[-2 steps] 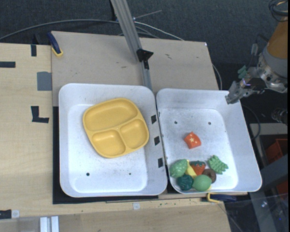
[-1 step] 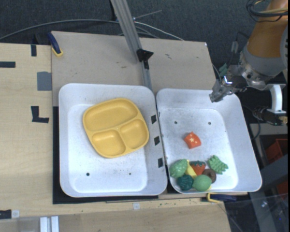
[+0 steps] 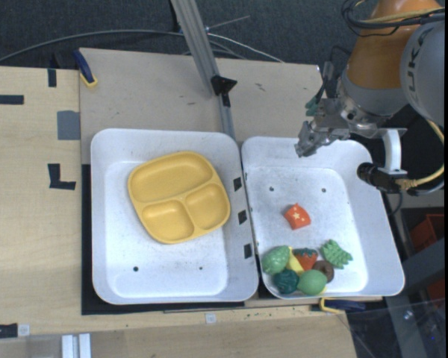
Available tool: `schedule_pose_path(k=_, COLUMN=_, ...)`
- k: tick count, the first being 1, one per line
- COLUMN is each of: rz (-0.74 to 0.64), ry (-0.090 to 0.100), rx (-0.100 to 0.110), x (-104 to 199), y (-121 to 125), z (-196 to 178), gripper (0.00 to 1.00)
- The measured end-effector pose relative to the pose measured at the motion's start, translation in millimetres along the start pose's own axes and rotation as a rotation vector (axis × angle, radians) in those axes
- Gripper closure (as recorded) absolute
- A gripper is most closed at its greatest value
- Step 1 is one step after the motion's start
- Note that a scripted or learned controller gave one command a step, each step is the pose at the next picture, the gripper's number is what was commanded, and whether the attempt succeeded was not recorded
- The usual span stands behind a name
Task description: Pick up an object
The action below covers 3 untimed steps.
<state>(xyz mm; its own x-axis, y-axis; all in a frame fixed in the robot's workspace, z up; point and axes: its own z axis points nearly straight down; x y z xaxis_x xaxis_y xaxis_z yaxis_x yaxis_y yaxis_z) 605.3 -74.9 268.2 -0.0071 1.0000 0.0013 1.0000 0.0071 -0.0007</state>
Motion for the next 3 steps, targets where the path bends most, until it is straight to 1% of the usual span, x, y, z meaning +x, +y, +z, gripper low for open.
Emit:
schedule_pose_path(k=1, rz=0.0, ry=0.0, rx=0.002, x=62.2, y=11.9, z=13.7, gripper=1.0)
schedule_pose_path(k=2, rz=0.0, ry=-0.001, rx=0.002, x=117.1, y=25.9, z=33.9, gripper=1.0)
schedule_pose_path(k=3, rz=0.001, ry=-0.001, rx=0.001, x=162.1, y=24.9, z=37.9, gripper=1.0)
